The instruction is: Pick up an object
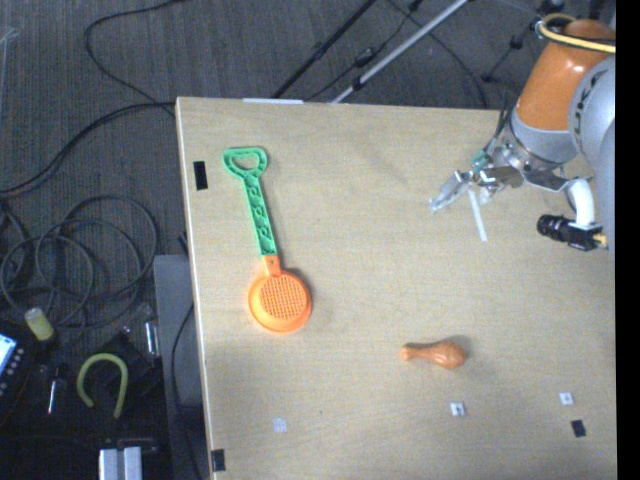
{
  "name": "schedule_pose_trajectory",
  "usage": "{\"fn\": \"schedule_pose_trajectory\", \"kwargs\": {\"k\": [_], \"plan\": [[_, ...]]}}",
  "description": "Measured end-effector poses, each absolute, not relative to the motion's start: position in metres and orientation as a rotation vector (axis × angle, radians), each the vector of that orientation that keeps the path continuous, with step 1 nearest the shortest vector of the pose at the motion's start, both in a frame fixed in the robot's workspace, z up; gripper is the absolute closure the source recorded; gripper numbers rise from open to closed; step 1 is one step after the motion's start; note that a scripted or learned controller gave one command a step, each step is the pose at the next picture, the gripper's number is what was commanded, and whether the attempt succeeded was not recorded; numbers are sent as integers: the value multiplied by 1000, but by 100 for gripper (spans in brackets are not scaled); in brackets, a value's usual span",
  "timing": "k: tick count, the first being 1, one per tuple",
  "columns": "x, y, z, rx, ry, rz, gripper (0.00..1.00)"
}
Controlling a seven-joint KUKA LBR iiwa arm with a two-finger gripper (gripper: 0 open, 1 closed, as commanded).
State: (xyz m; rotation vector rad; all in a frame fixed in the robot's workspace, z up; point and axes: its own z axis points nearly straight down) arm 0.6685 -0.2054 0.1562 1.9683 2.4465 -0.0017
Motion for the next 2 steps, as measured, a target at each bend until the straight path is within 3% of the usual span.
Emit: {"fn": "schedule_pose_trajectory", "kwargs": {"k": [1,2], "plan": [[669,-214,84,1388,2817,-1,0],[669,-220,87,1467,2777,4,0]]}}
